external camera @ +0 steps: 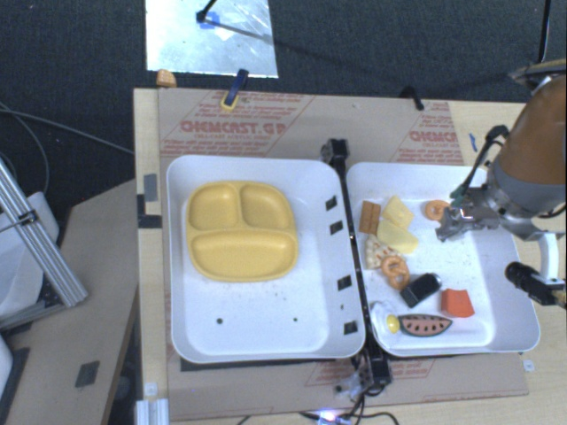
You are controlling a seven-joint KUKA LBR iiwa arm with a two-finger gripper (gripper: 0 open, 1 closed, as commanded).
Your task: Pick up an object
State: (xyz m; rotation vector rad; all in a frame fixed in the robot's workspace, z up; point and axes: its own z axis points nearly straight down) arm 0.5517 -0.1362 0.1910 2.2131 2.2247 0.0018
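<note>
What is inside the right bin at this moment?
The right bin holds small toy foods: a watermelon slice, orange block, yellow pieces, ring. The gripper covers part of its floor.

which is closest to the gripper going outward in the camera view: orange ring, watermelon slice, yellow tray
From the gripper:
1. Orange ring, just to its left in the right bin.
2. Watermelon slice, at the right bin's front edge.
3. Yellow tray, across the divider in the left bin.

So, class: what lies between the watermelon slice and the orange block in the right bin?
In the camera view, bare white bin floor separates the watermelon slice from the orange block; nothing sits between them.
</note>
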